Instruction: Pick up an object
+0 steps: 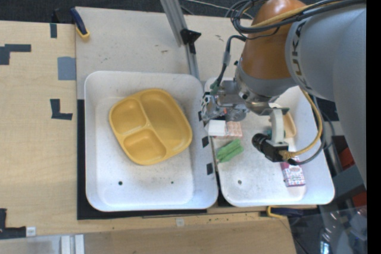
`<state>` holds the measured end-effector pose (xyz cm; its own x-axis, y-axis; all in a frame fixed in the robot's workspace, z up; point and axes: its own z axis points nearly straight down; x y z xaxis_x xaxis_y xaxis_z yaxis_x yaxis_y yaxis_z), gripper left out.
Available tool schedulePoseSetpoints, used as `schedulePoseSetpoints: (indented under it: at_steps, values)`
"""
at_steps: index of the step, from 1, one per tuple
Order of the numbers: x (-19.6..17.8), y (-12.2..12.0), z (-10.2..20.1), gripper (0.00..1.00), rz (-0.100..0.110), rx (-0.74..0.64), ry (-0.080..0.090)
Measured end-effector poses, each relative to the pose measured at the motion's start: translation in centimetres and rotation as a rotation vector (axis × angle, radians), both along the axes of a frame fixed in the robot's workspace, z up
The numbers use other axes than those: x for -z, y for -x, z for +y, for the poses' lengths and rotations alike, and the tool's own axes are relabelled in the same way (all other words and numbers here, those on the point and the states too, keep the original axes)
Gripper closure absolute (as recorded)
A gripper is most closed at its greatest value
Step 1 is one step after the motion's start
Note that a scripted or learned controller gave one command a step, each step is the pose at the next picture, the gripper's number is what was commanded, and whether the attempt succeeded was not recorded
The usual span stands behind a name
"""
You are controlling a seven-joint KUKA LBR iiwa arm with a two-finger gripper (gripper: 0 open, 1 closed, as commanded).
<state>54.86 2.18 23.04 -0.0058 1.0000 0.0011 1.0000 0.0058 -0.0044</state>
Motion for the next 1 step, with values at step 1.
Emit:
schedulePoseSetpoints:
  at_steps: [1]
  values:
    - [0.86, 1.02, 5.97, 1.0, 0.0, -0.002, 0.0]
